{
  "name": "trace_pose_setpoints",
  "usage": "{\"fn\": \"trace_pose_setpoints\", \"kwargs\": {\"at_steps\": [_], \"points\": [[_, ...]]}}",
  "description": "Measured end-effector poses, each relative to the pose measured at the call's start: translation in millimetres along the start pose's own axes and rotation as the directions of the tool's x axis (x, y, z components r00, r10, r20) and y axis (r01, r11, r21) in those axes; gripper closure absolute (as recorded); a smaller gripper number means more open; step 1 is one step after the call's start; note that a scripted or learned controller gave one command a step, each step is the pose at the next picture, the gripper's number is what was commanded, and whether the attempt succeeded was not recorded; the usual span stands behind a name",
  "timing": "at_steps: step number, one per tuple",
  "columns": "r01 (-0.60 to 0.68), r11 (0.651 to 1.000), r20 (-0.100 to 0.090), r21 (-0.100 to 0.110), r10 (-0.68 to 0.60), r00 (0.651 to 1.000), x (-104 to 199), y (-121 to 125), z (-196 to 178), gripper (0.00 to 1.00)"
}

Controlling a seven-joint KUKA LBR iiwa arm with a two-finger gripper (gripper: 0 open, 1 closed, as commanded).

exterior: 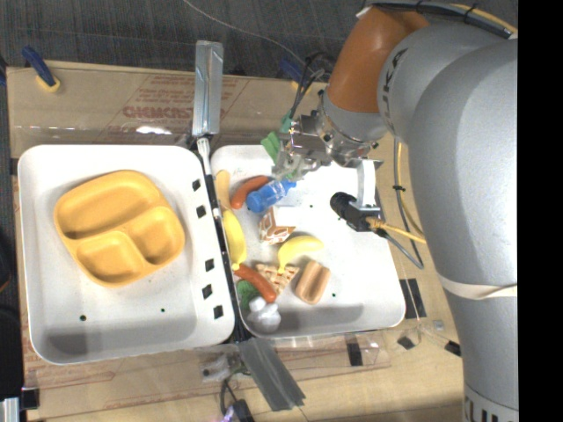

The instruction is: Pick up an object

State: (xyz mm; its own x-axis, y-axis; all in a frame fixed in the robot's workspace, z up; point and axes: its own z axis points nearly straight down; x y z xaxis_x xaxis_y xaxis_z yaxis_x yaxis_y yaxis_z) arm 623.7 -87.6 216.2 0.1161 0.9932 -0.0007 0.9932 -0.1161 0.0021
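My gripper (286,167) hangs over the back of the right bin (374,301), just above a blue toy (266,197) and beside a red sausage-like toy (247,189). A green piece (274,143) shows at the gripper's left side. Toy food lies in the same bin: a yellow banana (233,237), a yellow lemon-like piece (299,248), a brown bread roll (311,281), a waffle-like piece (274,228), a red pepper (255,280) and a white round piece (265,316). Nothing is visibly lifted.
The left bin (53,323) holds a yellow divided tray (119,225). A metal bar (208,90) and black clips run along the divider between the bins. A black connector with a cable (352,211) hangs over the right bin. The arm's grey body fills the right side.
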Motion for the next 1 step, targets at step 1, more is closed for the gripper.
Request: {"fn": "trace_pose_setpoints", "kwargs": {"at_steps": [1], "points": [[0.11, 0.994, 0.0, -0.005, -0.11, 0.994, -25.2, -11.5, -118.1, 1.0]]}}
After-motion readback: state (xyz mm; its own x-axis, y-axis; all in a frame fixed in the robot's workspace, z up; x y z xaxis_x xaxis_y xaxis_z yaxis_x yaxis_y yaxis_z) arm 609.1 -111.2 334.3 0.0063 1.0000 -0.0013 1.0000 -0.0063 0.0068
